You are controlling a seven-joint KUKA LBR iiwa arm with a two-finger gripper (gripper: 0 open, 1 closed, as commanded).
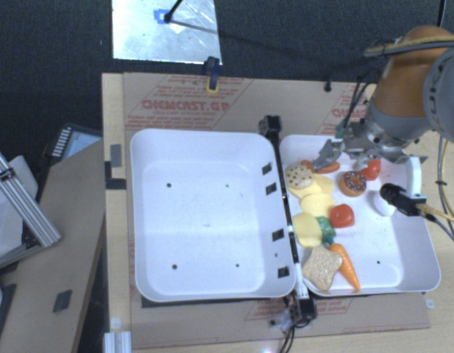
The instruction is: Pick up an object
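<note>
- Step in hand: the approach. The gripper point(328, 155) hangs low over the far left corner of the right bin point(425, 271), and nothing shows as held, so by my reading no pick is made yet.
- Hand state: from where I stand I cannot tell whether the gripper is wide or narrow; its tip is seen at a slant against the bin floor.
- Likely target: an orange piece point(328, 168) lies right under the gripper tip, seemingly touching it or just short of it. A cookie point(298, 176) lies just beside it, toward the left bin.
- Next move, as a judgement: settle squarely over the orange piece, close on it, then lift straight up. The cookie is close enough to be nudged or caught along with it.
- Right bin, contents: a donut point(352, 183) and a red piece point(371, 169) near the arm point(410, 87); a tomato point(342, 215) at mid-bin; yellow pieces point(316, 201) along the left wall, with a green piece point(327, 229) touching them; bread point(321, 267) and a carrot point(347, 265) side by side at the near edge.
- Left bin point(204, 219): bare white floor with a few small dark spots; no objects lie in it.
</note>
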